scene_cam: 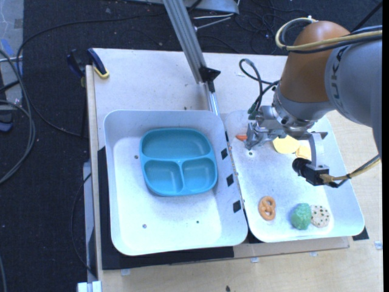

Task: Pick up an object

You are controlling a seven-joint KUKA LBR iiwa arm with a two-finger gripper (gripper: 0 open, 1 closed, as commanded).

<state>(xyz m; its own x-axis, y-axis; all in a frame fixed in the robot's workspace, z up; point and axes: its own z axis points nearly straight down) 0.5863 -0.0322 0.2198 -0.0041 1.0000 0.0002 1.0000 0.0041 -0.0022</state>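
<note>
My gripper [254, 137] hangs low over the far left part of the right bin [340, 190], below the orange band of the arm. A small orange-red piece [241, 139] shows just left of it near the bin's rim. A yellow object [285, 145] lies right beside the gripper, partly covered by the wrist. At the bin's near side lie a pretzel [267, 207], a green lump [300, 216] and a speckled cookie [320, 216].
The left bin [121, 224] holds a blue divided tray [179, 161]. A metal pole [188, 38] slants in from the top toward the bins' shared wall. A black cable unit [310, 171] hangs off the wrist above the right bin.
</note>
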